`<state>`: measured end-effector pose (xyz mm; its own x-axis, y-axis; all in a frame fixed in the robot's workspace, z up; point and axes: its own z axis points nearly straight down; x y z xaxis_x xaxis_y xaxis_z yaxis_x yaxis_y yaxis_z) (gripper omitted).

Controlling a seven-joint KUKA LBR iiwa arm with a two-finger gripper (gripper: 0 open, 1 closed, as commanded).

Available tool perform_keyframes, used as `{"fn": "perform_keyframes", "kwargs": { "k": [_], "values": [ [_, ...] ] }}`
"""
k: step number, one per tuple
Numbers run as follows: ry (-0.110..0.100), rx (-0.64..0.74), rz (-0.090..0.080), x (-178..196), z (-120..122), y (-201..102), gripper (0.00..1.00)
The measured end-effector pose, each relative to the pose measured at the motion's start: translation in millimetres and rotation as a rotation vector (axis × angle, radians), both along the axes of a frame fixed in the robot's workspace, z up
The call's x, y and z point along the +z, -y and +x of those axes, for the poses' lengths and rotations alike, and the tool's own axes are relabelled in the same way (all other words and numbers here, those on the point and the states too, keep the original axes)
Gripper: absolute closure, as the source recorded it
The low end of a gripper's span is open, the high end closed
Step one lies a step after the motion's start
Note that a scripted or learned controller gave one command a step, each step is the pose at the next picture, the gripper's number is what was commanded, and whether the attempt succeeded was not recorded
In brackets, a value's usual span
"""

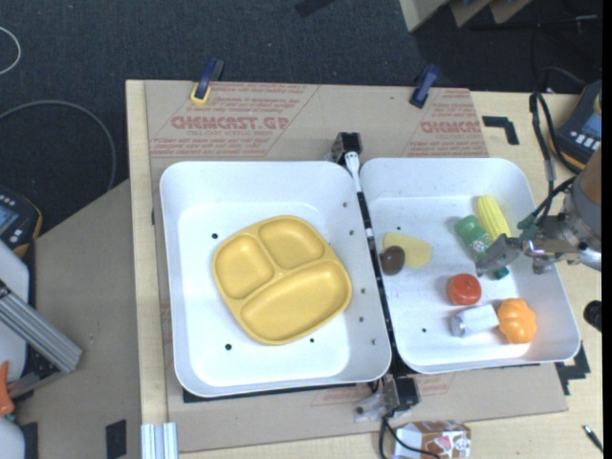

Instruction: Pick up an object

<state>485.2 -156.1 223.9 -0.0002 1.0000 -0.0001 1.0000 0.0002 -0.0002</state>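
Observation:
The right bin holds several small items. A yellow corn cob lies beside a green piece at the back right. Toward the left are a pale yellow flat piece and a brown lump. In front sit a red round piece, an orange pepper-like piece and a small grey-white cylinder. My gripper hovers over the bin's right side, just right of the green piece and above the red one. It stands open with nothing between its fingers.
The left bin carries a yellow divided plate. The arm enters over the right bin's right rim. Clamps and cables lie on the cardboard around both bins, and a dark divider strip runs between them.

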Motion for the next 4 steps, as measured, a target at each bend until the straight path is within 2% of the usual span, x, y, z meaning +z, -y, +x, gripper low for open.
{"fn": "perform_keyframes", "kwargs": {
  "k": [1, 2, 3, 4],
  "values": [
    [-0.013, -0.001, 0.005, -139, -6, -2, 0.00],
    [0.003, 0.001, -0.001, -140, 19, -6, 0.00],
    [0.005, 0.007, 0.002, -139, 61, -66, 0.00],
    [-0.008, -0.003, 0.003, -140, -9, -62, 0.00]
  ]
}}
